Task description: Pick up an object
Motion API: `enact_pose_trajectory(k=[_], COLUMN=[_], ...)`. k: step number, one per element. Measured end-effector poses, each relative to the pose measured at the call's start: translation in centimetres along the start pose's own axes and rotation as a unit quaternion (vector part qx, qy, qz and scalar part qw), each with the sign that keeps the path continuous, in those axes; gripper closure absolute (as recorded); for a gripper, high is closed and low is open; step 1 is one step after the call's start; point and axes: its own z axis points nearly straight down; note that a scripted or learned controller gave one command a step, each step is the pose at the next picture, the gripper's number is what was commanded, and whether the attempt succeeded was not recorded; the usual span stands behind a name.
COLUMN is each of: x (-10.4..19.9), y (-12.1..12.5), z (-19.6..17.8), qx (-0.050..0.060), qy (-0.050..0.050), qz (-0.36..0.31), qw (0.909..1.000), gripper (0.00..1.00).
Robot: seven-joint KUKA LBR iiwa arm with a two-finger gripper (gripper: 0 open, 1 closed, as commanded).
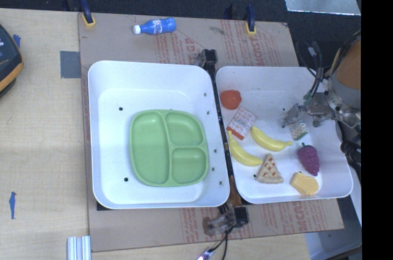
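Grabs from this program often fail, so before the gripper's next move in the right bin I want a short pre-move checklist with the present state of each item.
1. Gripper is over the right bin: ok.
2. A thing held between its fingers: cannot tell.
3. Nearest targets apart from each other, yellow banana and purple fruit: ok.
4. Green plate lies alone in the left bin: ok.
5. Blue bottle lies outside both bins: ok.

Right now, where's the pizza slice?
The pizza slice lies in the right bin, near its front edge, between a banana and the yellow block.
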Motion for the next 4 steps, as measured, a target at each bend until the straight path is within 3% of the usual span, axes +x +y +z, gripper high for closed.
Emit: enact_pose_trajectory(k=[1, 2, 4], x=[0.1, 0.0, 11.8], y=[-9.6, -9.6, -3.4], z=[2.8, 1.8, 2.4], qx=[0.000, 0.000, -0.005], qy=[0.001, 0.001, -0.001], qz=[0.003, 0.001, 0.002], qw=[1.0000, 1.0000, 1.0000], gripper=[0.00, 1.00, 1.00])
